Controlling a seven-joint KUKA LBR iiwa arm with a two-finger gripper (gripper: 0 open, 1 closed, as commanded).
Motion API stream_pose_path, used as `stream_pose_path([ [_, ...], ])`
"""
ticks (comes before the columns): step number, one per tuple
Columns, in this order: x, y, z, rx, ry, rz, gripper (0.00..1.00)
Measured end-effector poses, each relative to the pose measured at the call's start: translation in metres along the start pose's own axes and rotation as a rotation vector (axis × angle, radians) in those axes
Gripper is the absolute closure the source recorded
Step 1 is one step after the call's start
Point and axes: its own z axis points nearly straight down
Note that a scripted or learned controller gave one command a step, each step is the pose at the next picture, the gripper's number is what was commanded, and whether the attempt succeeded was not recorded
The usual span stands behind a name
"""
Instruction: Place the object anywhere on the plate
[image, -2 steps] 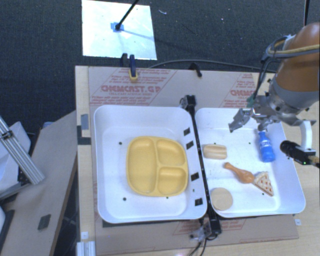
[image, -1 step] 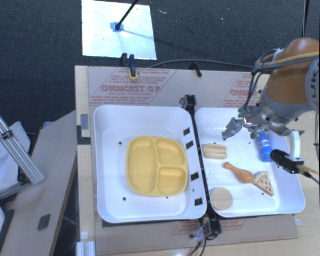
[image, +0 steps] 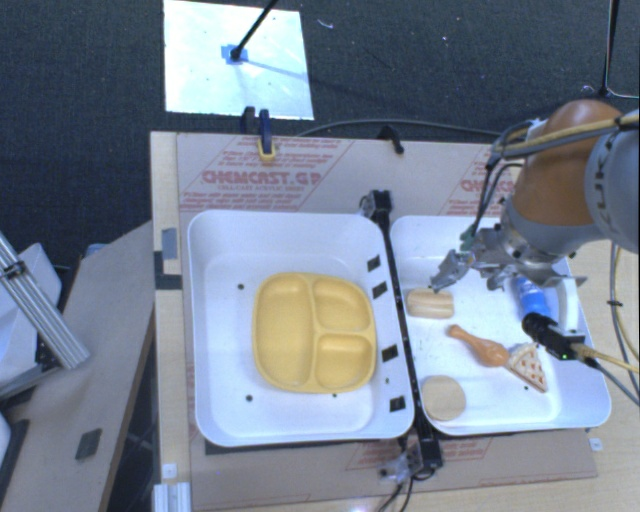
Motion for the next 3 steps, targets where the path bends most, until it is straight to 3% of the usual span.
stream_pose_path([
  [1, -0.008, 0.004, 0.046, 0.0, 0.0, 0.0, 0.0],
  [2, -0.008, 0.005, 0.033, -0.004, -0.001, -0.001, 1.0],
  [3, -0.001, 0.0, -0.016, -0.005, -0.001, -0.002, 1.0],
])
